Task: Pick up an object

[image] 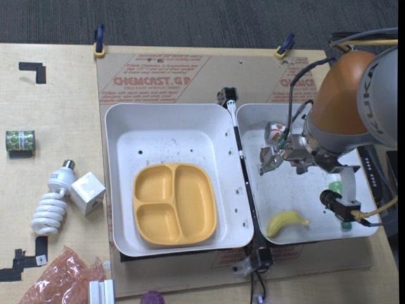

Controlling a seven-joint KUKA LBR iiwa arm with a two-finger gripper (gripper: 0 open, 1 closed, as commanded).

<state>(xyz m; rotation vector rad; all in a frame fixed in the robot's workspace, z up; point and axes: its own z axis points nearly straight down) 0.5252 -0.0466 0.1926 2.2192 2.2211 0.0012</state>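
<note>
the gripper (pixel 271 160) hangs low in the right bin (pixel 253 116), over that bin's middle-left floor; its metal fingers point toward the wall shared with the left bin, and whether they are open or closed cannot be told. nothing is seen between them. just beyond the gripper, toward the right bin's far wall, sits a small red-and-white object (pixel 274 131), too small to identify. a banana (pixel 286 222) lies on the right bin's floor near its near wall, well apart from the gripper. a green object (pixel 335 187) shows near the right bin's right side, partly hidden by the arm (pixel 347 103).

the left bin (pixel 120 170) touches the right bin along one wall and holds a yellow divided plate (pixel 174 203) with three compartments.

both bins rest on a brown board (pixel 158 75), held by blue clamps (pixel 99 40) at its far edge. left of the left bin, on the pale bench top (pixel 44 43), lie a spiral light bulb (pixel 52 201), a white cube (pixel 88 192) and a green can (pixel 19 142). dark carpet (pixel 190 5) runs beyond the bench.
</note>
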